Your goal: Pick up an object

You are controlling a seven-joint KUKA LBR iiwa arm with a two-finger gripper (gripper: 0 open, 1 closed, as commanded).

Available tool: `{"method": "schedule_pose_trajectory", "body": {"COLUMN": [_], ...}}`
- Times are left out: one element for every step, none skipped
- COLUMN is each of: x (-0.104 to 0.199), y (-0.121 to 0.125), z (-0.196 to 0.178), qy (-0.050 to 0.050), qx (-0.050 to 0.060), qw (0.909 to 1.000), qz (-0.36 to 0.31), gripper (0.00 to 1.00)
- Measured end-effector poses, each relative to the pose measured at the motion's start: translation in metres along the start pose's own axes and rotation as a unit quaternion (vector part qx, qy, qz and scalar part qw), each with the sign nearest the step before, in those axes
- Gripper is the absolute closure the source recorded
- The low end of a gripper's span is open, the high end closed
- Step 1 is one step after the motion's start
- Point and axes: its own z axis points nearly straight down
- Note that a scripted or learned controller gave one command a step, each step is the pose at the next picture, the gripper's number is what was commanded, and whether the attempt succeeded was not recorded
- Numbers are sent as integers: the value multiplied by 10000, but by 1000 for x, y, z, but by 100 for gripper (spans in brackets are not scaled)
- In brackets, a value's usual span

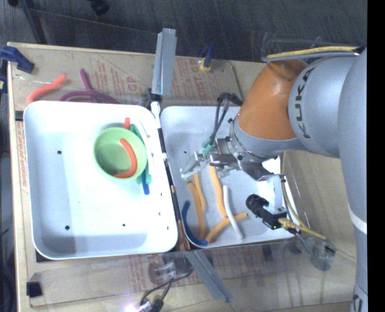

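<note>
Roughly four orange sticks (215, 186), right bin (179, 119); one green bowl (118, 151).

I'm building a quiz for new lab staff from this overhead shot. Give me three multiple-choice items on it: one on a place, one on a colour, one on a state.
1. Where does the green bowl lie?
A. In the left bin
B. In the right bin
C. On the bench outside both bins

2. What colour is the band above the arm's wrist?
A. Blue
B. Orange
C. Green

3. Over which bin is the gripper?
A. The left bin
B. The right bin
C. Neither

Answers:
1. A, the bowl sits inside the left bin.
2. B, the band is orange.
3. B, the gripper is over the right bin, above the orange sticks.
</note>
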Motion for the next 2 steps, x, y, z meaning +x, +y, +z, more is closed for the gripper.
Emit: {"method": "schedule_pose_trajectory", "body": {"x": [-45,-45], "y": [16,17], "z": [111,101], "qy": [-6,-17], "qx": [-19,-24], "qw": [9933,9930], "qz": [-1158,-1180], "gripper": [0,100]}}
